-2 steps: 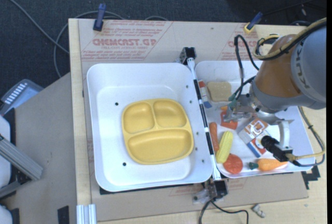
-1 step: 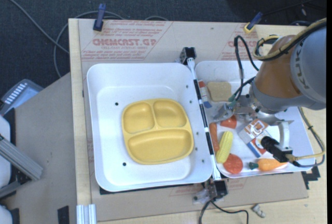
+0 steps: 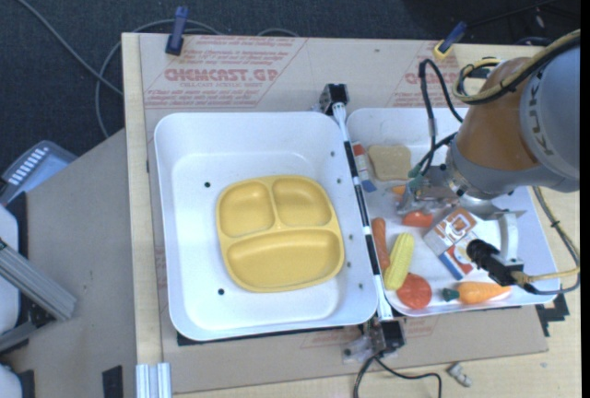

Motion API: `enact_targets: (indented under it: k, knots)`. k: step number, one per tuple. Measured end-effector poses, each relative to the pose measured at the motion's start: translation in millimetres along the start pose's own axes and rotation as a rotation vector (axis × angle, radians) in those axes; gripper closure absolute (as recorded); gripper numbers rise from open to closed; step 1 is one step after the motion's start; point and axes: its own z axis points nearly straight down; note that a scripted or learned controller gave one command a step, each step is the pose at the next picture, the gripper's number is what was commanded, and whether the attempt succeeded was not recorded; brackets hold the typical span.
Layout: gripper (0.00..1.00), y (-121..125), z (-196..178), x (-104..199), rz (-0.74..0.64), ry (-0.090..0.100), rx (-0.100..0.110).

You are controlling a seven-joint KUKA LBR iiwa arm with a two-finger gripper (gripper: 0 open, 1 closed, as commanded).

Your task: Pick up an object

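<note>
Left bin point(image 3: 175, 203): a yellow divided plate point(image 3: 277, 232) is seen at centre, with bare white floor on every side. Right bin point(image 3: 369, 124): a corn cob point(image 3: 400, 259), tomato point(image 3: 414, 291) and carrot point(image 3: 481, 293) are crowded along the near rim. The gripper point(image 3: 426, 195) is lowered over a red piece point(image 3: 417, 219); its state cannot be told, being masked by the arm point(image 3: 516, 134).

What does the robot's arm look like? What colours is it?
The arm is fat and rounded, grey at the top with dark letters on its side, then a big orange band above the wrist. Black cables loop beside the band. At the end sits a small metal gripper with bits of wire.
</note>
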Motion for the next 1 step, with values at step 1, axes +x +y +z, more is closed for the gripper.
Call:
enact_targets:
  k: [1]
  knots:
    - [1.0, 36.3, -74.1, 61.8, -0.002, 0.001, 0.018]
